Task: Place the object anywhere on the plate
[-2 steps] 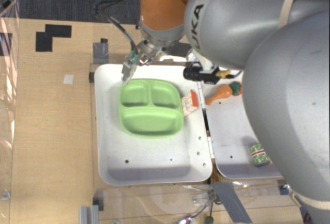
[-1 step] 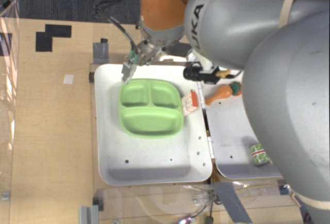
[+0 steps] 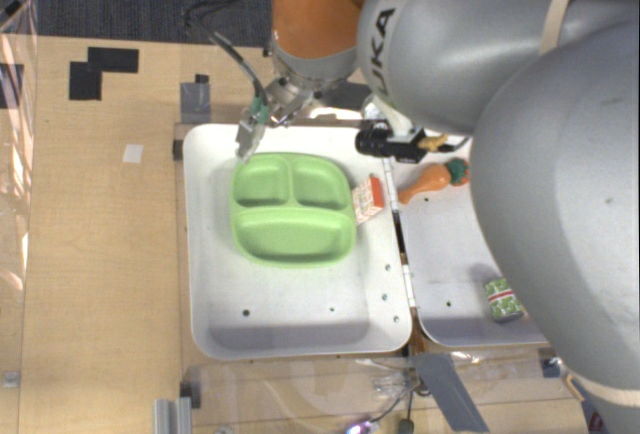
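Note:
A green divided plate (image 3: 293,207) lies in the left white bin (image 3: 290,322), toward its far half. My gripper (image 3: 250,130) hangs over the bin's far left part, just beyond the plate's far left corner, pointing down and left. I see nothing between its tips. A small red and white packet (image 3: 370,198) rests against the plate's right rim. An orange carrot-shaped toy (image 3: 436,179) with a green end lies in the right bin, near its far left corner.
A small green and white can (image 3: 504,301) lies in the right bin (image 3: 450,322) near the front. The big grey arm covers most of the right bin. A wall divides the two bins at the middle.

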Robot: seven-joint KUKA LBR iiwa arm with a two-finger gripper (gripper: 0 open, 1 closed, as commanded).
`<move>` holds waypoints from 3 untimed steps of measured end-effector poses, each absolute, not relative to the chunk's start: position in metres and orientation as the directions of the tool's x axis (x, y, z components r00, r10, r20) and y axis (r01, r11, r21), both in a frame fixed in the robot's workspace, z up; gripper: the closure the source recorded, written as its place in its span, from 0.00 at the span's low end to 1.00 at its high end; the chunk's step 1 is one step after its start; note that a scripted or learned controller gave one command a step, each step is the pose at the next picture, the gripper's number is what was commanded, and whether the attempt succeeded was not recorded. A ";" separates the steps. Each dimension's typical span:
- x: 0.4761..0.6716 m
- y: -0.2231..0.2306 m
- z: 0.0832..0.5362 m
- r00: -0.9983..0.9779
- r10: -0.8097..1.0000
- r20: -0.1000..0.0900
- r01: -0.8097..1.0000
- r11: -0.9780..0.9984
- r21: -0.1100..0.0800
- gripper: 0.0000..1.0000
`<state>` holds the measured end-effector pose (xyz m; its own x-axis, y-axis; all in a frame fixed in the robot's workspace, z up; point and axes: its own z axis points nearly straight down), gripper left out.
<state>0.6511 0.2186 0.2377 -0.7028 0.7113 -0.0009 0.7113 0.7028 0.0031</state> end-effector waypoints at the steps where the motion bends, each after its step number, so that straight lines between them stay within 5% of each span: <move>1: 0.651 0.219 0.238 -0.703 0.711 -0.001 0.711 0.703 0.003 0.00; 3: 0.651 0.219 0.238 -0.703 0.711 -0.001 0.711 0.703 0.003 0.00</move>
<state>0.6511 0.2186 0.2378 -0.7028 0.7113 -0.0010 0.7113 0.7028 0.0031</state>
